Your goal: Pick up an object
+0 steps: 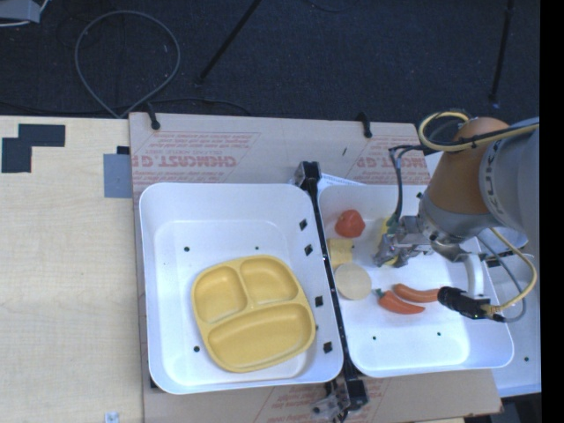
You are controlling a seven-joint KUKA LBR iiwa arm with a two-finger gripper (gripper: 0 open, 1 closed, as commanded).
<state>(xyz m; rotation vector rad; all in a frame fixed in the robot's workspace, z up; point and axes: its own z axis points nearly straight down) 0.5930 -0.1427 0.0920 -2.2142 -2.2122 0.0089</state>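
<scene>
Hand (394,250) just right of red obj (350,223).

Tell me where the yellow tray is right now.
The yellow tray lies in the left bin, toward its lower middle, close to the divider between the two bins.

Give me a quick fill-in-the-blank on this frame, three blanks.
1. The yellow divided plate lies in the ____ bin.
2. The plate has ____ compartments.
3. The red round item lies in the right bin, toward its ____ edge.
Missing words: left; three; far
</scene>
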